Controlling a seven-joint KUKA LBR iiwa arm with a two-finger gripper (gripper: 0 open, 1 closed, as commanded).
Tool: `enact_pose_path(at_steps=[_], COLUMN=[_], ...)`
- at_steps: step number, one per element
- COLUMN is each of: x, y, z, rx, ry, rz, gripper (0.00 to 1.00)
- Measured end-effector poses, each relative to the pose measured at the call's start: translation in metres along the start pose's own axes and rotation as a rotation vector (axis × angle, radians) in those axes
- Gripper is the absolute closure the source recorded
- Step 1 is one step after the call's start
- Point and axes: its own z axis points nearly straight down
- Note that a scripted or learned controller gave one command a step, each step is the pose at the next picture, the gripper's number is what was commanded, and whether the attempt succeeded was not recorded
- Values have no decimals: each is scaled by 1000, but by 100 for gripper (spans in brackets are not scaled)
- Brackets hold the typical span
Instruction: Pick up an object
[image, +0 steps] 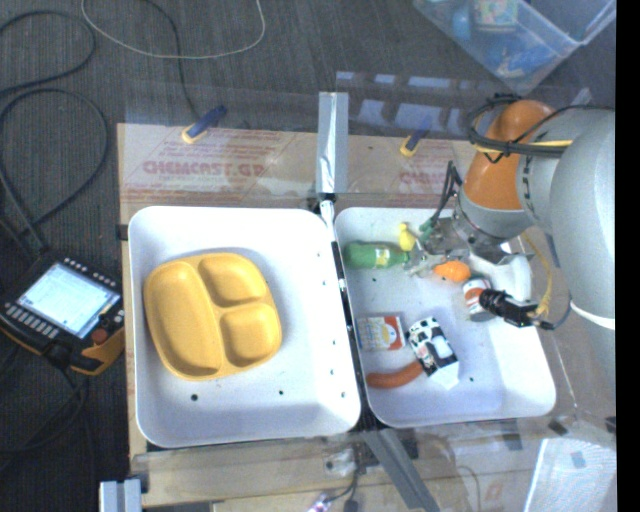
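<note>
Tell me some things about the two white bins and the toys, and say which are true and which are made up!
1. The yellow divided plate lies in the left bin. True.
2. The hot dog lies on the yellow plate. False: it lies in the right bin.
3. The green bottle lies near the right bin's far edge. True.
4. The black-and-white carton stands in the left bin. False: it is in the right bin, beside the hot dog.
5. The gripper is over the right bin. True.
</note>
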Motion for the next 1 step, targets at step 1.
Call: enact_pose_path(at_steps=[1], x=[-27], y=[33], z=[11], rx=[22], ry=[11], rz=[131], gripper=[100])
